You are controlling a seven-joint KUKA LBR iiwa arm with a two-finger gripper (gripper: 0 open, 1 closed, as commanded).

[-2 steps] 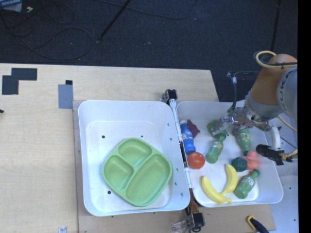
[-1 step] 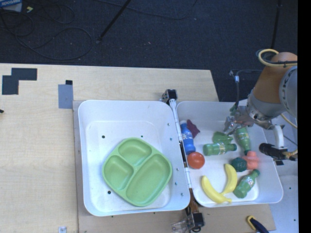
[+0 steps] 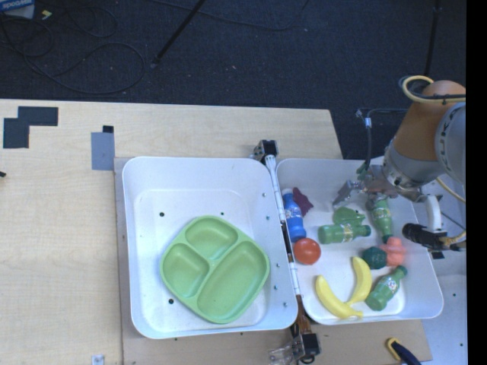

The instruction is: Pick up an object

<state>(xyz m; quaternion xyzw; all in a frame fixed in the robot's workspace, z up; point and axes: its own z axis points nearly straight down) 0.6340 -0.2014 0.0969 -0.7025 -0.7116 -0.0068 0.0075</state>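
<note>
Two white bins are being viewed: a green divided plate [image 3: 215, 268] is lying in the left bin [image 3: 144, 204]; toys are crowded into the right bin [image 3: 426, 299]. The gripper [image 3: 364, 192] is being held low over the right bin's far side, just beside two green bottles [image 3: 346, 226]. Finger state cannot be told. Two bananas [image 3: 346, 291] are lying near the front, beside an orange ball [image 3: 307, 251].

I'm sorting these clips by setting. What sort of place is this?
Probably a robotics lab bench for pick-up trials: two white bins on a wooden bench, toy food such as a banana, and a robot arm reaching in, cables on dark carpet behind.
</note>
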